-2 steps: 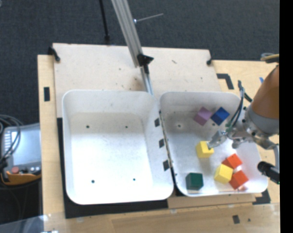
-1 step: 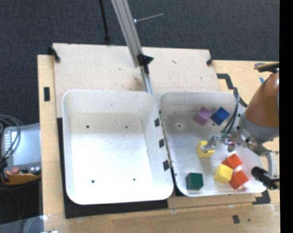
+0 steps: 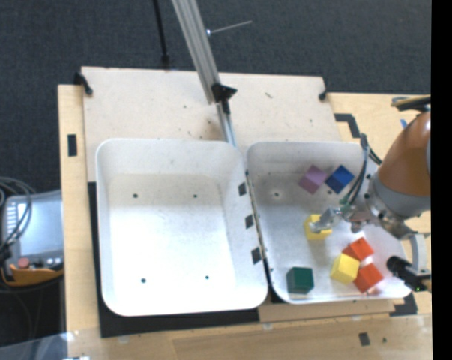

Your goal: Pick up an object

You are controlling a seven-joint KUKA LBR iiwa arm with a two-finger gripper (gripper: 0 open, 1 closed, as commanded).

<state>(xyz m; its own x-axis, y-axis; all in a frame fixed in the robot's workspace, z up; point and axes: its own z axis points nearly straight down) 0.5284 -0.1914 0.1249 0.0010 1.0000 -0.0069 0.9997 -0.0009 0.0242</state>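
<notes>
My gripper (image 3: 328, 218) is low inside the right bin (image 3: 285, 163), reaching in from the right. It sits right over a small yellow block (image 3: 316, 229) and partly covers it. I cannot tell whether the block is held. A purple block (image 3: 312, 179) and a blue block (image 3: 339, 178) lie just behind it. In front of it are a yellow cube (image 3: 345, 268), two red blocks (image 3: 359, 247) (image 3: 369, 277) and a dark green cube (image 3: 300, 280) near the front wall.
The left bin (image 3: 173, 156) stands beside the right one, sharing a middle wall. A slanted metal pole (image 3: 199, 47) rises behind the bins. The arm's orange band (image 3: 407, 156) hangs over the right bin's right edge.
</notes>
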